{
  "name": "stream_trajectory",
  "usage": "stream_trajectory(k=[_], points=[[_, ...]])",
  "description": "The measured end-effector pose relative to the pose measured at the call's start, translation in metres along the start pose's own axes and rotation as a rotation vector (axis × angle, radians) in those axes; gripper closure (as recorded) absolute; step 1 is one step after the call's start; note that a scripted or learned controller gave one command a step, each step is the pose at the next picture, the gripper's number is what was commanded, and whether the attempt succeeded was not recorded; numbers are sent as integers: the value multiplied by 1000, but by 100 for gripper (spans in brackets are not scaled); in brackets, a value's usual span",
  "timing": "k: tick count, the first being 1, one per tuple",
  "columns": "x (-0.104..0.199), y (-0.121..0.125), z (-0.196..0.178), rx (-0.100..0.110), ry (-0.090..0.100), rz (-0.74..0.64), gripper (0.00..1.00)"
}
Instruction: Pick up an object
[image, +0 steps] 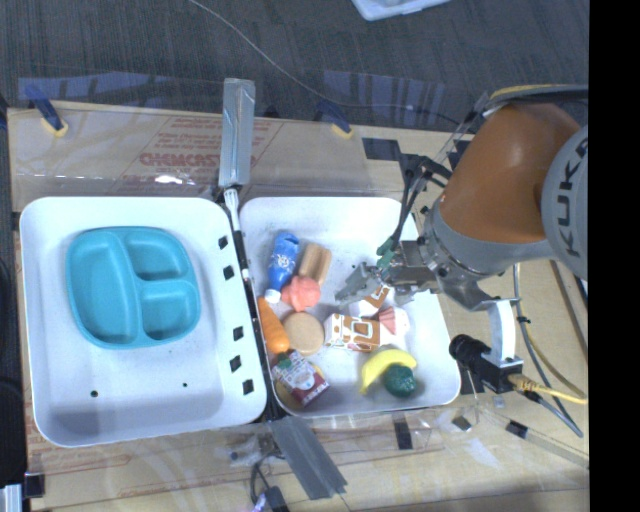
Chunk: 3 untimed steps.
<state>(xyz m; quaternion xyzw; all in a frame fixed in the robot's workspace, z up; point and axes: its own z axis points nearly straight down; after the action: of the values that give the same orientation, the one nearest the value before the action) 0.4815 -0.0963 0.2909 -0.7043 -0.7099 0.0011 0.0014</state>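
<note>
The right bin (330, 212) holds several toy foods: a blue bottle (284, 257), a brown bread roll (316, 261), a pink peach (302, 292), an orange carrot (273, 328), a tan bun (304, 333), an orange-and-white carton (351, 332), a yellow banana (384, 364), a green broccoli (401, 382) and a red packet (300, 380). My gripper (362, 283) hangs over the bin's right half, just above the carton and to the right of the peach. I see nothing held in it. The arm's orange band (500, 170) covers the bin's right rim.
The left bin (60, 400) holds a teal divided plate (132, 283). A grey divider strip (236, 130) stands between the bins at the back. Black cables and a yellow cable (555, 395) lie to the right of the right bin.
</note>
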Motion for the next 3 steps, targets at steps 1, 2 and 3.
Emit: stream_trajectory(k=[1,2,3], points=[[-5,-7,127,8,2,-15,0],[-1,34,56,-3,-1,152,0],[-5,102,192,12,1,86,0]])
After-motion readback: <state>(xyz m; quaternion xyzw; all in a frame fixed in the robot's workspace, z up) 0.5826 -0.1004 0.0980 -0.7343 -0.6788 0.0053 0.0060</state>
